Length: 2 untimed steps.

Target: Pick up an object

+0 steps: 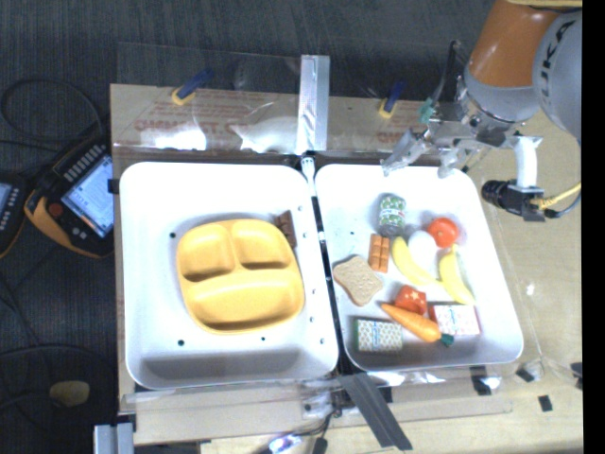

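Two bins are sitting side by side on the bench — the left bin is holding a divided tray, with a small block touching its rear right corner. The right bin is holding a can at the rear, a tomato to its right, two bananas in front of these, a toast slice to their left, and a carrot between two cartons in front. The gripper is hanging over the right bin's rear rim.
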Each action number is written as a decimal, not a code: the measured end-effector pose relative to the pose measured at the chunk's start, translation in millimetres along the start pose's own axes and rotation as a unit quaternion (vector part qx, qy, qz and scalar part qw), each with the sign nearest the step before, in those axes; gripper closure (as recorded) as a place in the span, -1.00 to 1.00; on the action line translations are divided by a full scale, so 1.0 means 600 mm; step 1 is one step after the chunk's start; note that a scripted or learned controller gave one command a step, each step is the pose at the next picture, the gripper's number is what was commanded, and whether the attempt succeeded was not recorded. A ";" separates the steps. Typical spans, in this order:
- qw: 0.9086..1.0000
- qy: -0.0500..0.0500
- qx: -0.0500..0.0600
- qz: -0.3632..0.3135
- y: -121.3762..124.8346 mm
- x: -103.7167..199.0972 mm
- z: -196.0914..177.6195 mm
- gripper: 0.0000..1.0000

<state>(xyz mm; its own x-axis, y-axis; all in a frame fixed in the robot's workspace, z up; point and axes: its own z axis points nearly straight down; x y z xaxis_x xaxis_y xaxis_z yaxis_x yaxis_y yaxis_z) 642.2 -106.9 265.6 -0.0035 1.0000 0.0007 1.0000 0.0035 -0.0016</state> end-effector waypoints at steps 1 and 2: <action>1.000 0.000 0.001 0.010 -0.099 -0.012 0.238 -1.00; 0.999 -0.001 -0.007 -0.046 -0.101 -0.002 0.289 -1.00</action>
<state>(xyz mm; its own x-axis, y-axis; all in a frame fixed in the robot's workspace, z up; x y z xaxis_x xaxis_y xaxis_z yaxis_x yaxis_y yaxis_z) 581.6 -108.1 92.3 -0.0950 0.9955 -0.0027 0.9954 0.0950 0.0127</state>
